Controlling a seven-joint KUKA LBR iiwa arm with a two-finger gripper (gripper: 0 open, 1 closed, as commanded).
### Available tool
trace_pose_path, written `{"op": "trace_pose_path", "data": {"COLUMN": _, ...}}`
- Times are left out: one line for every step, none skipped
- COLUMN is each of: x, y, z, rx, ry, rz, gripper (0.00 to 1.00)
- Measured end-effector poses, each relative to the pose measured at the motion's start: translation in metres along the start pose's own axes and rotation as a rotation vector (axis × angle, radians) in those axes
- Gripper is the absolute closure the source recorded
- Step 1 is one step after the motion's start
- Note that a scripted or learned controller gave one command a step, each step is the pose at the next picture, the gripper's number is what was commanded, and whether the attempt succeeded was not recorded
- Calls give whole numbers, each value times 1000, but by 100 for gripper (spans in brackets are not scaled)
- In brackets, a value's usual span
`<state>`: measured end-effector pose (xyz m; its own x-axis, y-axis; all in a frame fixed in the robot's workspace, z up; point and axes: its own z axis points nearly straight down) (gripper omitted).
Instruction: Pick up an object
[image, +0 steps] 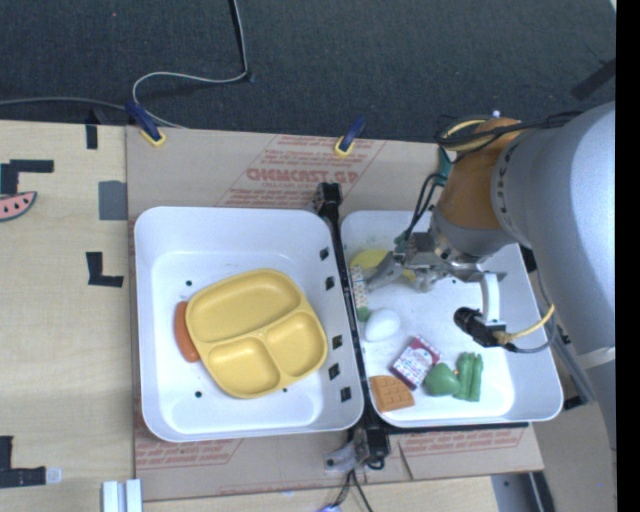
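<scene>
The tabletop (60, 330) carries a cardboard sheet (290, 175) and on it two white bins; the left bin (160, 250) holds a yellow divided tray (255, 330) lying on a slant, with an orange thing (184, 332) poking out from under its left edge; the right bin (535, 395) holds the small goods, and the arm (545, 200) comes in over its upper right; the claw (400, 268) sits low over the bin's upper left part, aimed left toward the divider; whether it is spread or closed I cannot tell, and nothing can be seen gripped in it. Just beside its tip, to the left, lies a yellow item (368, 259) against the bin's upper left corner; that looks the likeliest target, being the nearest, and its long axis runs roughly left to right. Below the claw and apart from it lies a white egg shape (382, 325); farther down, near the front wall, a red packet (414, 361), a green toy (456, 378) and an orange cracker (391, 392); those would need a reach toward the front.
</scene>
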<state>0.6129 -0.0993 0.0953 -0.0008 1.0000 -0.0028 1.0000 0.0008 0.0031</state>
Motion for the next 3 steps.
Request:
{"op": "trace_pose_path", "data": {"x": -27, "y": -69, "z": 9, "rx": 1, "ry": 1, "rz": 2, "gripper": 0}}
{"op": "trace_pose_path", "data": {"x": -8, "y": -15, "z": 9, "rx": -2, "ry": 1, "rz": -1, "gripper": 0}}
{"op": "trace_pose_path", "data": {"x": 1, "y": -20, "z": 9, "rx": -3, "ry": -2, "rz": 1, "gripper": 0}}
